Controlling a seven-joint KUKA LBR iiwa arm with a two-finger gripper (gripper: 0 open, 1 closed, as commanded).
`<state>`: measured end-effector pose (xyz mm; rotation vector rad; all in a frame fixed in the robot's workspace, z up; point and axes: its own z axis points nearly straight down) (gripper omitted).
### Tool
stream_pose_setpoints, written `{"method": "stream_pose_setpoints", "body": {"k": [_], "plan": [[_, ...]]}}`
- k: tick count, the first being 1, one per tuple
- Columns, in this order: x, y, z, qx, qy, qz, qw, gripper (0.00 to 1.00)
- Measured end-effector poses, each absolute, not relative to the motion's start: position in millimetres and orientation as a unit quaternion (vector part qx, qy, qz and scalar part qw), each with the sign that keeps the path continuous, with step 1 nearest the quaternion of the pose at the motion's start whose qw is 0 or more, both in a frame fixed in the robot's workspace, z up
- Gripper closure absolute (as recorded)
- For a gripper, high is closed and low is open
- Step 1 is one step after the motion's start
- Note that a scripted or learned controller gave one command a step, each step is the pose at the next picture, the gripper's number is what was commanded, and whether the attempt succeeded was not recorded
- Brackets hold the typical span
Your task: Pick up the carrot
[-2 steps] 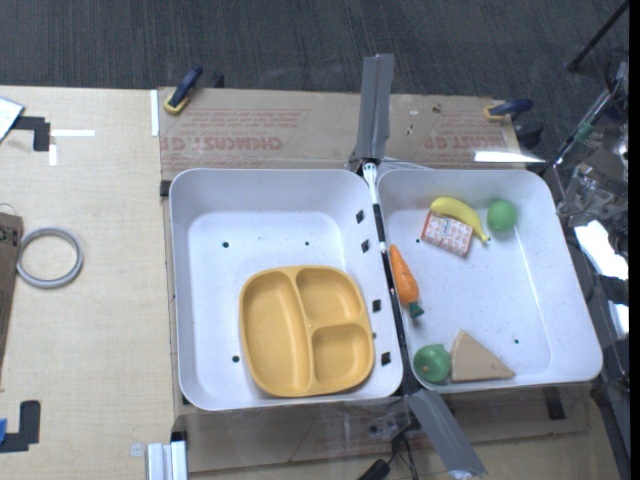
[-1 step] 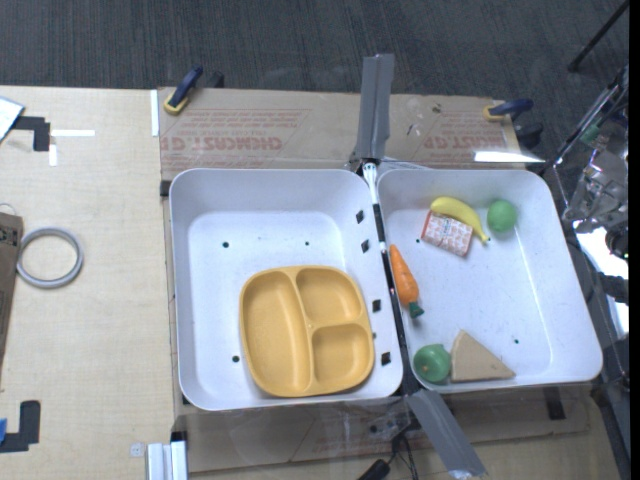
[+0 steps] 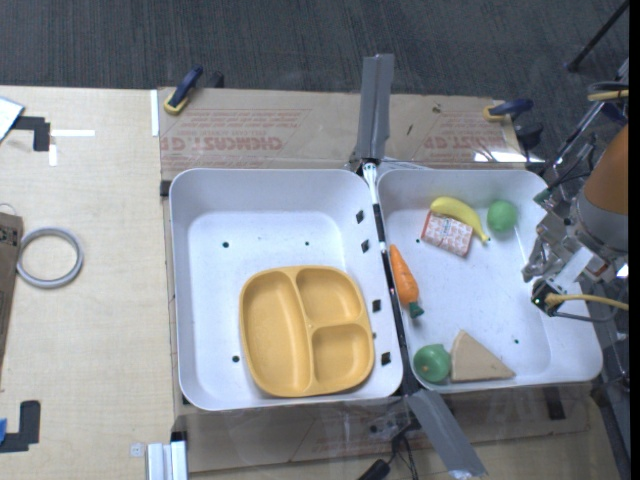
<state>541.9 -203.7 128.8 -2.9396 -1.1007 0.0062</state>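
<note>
Hovering over the right rim of the shallow white plastic right bin (image 3: 530,353), the metal two-finger gripper (image 3: 541,280) holds nothing; whether it stands wide or narrow cannot be told. Relative to that bin: the smooth tapered orange carrot (image 3: 403,274) lies against its left wall, green stem end nearest the camera. A curved yellow banana (image 3: 458,213), patterned square packet (image 3: 447,234) and round green ball (image 3: 502,215) occupy its far part; a green sphere (image 3: 431,361) touches a tan wedge (image 3: 480,360) at its near edge.
</note>
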Motion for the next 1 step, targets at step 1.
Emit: {"method": "stream_pose_setpoints", "body": {"k": [1], "plan": [[597.7,-203.5,247.9,-0.932,-0.362,0.0013,0.0,1.0]]}}
